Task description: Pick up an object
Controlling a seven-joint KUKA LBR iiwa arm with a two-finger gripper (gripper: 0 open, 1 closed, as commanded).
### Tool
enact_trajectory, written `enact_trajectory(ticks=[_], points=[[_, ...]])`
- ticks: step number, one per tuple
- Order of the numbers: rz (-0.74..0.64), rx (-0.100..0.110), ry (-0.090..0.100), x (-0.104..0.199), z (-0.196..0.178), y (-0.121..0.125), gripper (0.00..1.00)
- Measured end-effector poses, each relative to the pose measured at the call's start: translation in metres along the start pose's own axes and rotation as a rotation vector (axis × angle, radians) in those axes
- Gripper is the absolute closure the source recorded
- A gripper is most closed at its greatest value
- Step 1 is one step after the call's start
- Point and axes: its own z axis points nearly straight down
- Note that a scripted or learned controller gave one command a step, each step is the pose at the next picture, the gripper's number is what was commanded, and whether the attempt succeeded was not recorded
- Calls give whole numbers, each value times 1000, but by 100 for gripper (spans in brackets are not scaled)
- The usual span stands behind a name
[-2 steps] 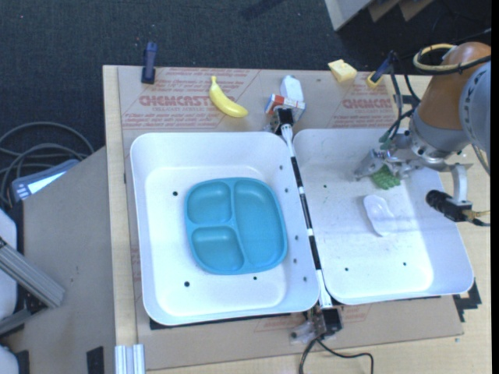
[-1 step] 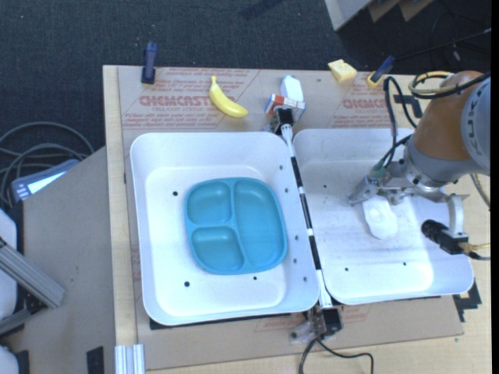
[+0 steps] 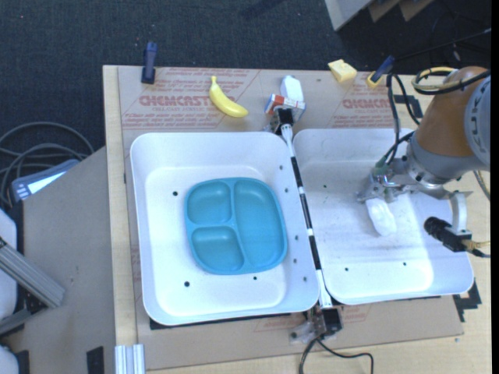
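Note:
A small white object [image 3: 383, 218] lies on the floor of the right bin [image 3: 351, 271], a little right of its middle. My gripper [image 3: 387, 190] hangs low over the bin, right at the far end of that white object and seemingly touching it. The grey arm with its orange band [image 3: 446, 123] comes down from the upper right. In the left bin [image 3: 156, 209] rests a blue divided plate [image 3: 235, 224], flat and centred.
On the board behind the bins lie a yellow banana [image 3: 227, 100], a small white and red carton [image 3: 287, 96], a yellow wedge [image 3: 341, 70] and a blue clip [image 3: 148, 61]. A black cable plug [image 3: 446, 234] sticks out beside the arm's wrist.

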Motion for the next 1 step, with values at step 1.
enact_trajectory(ticks=[1], points=[[-3,-1,1,97,-91,-32,100]])
